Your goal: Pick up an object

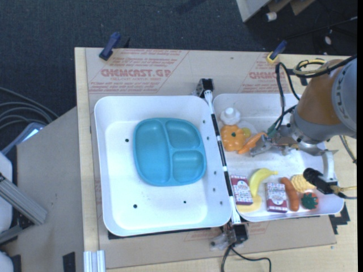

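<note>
Right bin: small orange toy carrot (250,143), slim, tapered, lying slantwise.
Carrot sits upper-left in the shallow white right bin (258,102), touching an orange pumpkin-like toy (232,136); two-finger gripper (265,145) just beside it, finger state indiscernible.

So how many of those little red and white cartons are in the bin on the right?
2. One carton lies at the right bin's near-left corner, beside the banana. The other carton lies just right of it, next to the hot dog. The arm may hide more.
</note>
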Action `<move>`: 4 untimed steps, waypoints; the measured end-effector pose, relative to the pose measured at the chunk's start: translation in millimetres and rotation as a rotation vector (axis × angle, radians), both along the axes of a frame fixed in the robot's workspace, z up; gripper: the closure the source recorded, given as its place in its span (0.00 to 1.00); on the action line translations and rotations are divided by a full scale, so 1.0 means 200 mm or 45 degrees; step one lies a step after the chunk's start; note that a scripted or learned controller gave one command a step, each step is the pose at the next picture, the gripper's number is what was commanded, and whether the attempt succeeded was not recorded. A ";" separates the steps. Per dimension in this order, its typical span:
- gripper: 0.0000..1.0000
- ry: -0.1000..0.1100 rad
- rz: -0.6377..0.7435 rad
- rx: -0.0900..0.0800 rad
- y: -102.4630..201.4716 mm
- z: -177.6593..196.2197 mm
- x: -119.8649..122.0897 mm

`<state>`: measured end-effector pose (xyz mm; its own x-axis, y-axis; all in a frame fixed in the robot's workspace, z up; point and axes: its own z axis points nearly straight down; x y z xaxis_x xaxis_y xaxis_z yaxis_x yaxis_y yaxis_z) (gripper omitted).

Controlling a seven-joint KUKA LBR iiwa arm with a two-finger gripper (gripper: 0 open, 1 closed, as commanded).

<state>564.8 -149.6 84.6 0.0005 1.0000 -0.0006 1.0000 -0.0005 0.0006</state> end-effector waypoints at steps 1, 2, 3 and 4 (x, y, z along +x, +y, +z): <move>0.00 0.000 0.002 -0.001 0.03 0.00 0.27; 1.00 -0.002 0.003 -0.002 0.03 0.05 0.28; 0.00 -0.001 0.003 -0.002 0.03 0.05 0.28; 0.00 0.004 0.001 0.001 -0.06 0.00 0.15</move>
